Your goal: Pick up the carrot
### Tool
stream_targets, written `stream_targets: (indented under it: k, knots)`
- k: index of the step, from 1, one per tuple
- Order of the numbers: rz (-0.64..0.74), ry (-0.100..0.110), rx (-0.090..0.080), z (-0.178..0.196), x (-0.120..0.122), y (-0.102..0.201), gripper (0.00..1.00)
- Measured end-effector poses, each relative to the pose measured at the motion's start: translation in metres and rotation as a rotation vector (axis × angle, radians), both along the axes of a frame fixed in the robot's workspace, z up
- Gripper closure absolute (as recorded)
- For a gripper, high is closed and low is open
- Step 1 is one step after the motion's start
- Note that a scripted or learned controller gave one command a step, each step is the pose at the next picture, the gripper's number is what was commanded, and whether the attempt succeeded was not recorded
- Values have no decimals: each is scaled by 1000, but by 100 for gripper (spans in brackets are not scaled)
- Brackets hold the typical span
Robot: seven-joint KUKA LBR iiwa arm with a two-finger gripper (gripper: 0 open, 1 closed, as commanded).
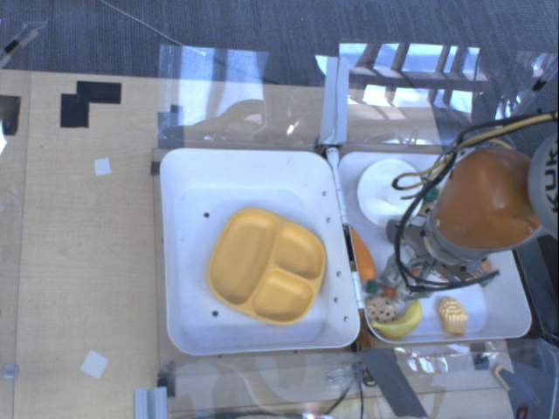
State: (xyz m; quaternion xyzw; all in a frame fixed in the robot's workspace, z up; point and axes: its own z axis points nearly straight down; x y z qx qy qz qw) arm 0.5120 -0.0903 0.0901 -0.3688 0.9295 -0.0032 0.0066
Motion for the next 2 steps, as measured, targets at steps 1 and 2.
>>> stream_targets:
  k: [1, 2]
  knots:
    - [-191, 2, 5, 98, 5, 56, 100]
    - [-189, -5, 7, 108, 8, 57, 100]
